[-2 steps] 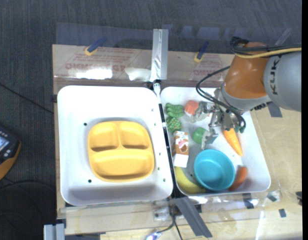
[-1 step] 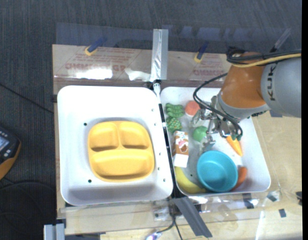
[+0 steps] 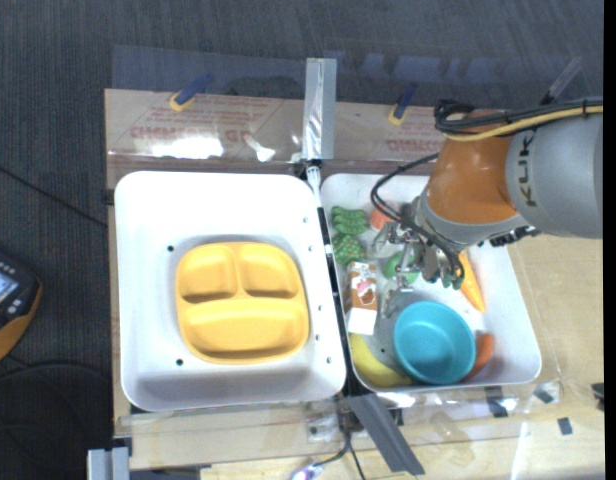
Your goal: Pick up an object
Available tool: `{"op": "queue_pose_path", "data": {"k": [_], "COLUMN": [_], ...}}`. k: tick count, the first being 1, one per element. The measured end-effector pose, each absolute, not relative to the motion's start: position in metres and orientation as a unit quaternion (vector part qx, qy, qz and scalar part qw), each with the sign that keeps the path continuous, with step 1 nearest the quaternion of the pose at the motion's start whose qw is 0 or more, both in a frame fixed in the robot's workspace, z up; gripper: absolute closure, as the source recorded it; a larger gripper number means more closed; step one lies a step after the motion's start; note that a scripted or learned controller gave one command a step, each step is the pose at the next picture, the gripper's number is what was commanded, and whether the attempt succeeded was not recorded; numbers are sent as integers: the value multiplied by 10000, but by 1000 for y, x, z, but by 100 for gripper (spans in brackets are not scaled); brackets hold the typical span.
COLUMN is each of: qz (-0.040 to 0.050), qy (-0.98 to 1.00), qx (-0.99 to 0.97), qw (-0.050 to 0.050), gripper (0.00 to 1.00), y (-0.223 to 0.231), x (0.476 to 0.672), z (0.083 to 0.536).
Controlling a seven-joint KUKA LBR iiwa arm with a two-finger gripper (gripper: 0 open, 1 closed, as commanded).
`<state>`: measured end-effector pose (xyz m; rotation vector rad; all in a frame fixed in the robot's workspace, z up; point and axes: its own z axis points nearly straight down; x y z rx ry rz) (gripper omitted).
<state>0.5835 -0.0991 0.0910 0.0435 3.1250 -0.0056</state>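
Nearest us, we see the teal bowl (image 3: 432, 340); just above it hangs the claw (image 3: 420, 264), its state unclear.

Position: a single fixed camera, mounted above the table (image 3: 138, 103).
Direction: it looks down at a slant, close to overhead; the far edge of the table lies toward the top of the frame, the near edge toward the bottom.
Distance: far enough back to take in both white bins whole, the left bin (image 3: 138, 208) and the right bin (image 3: 518, 338), with dark carpet (image 3: 48, 88) showing above and left of the table.
Framing: the two bins sit side by side about mid-frame; the arm (image 3: 533, 183) comes in from the right edge.
Overlap: one view alone, nothing shared.
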Motion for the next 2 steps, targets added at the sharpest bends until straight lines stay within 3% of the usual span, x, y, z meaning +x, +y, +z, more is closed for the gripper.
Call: {"op": "queue_pose_path", "data": {"k": [1, 2], "qz": [-26, -31], "qy": [9925, 9955], "qx": [-1220, -941], "qw": [66, 51], "gripper": [0, 0], "y": [-161, -214], "x": [615, 530], "z": [90, 91]}}
